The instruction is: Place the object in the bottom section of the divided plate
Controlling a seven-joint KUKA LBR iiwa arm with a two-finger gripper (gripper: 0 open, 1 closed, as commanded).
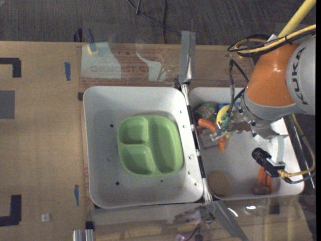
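Plate (150, 145): green, glossy, rounded, three sections, in left bin (100, 109). Gripper (224, 129): over right bin (235, 169); finger state could not be told.

I see the light green plastic divided plate (150, 145) lying flat at the centre of the frame, all three sections bare. A small orange carrot-shaped toy (206, 124) lies right of centre among clutter.

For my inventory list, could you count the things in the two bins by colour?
Green: 2, the divided plate and a dark green item.
Orange: 2, one by the divider, one near the right wall.
Yellow: 1.
Brown: 1, a round piece.
Total: 6; the arm hides part of the right bin.
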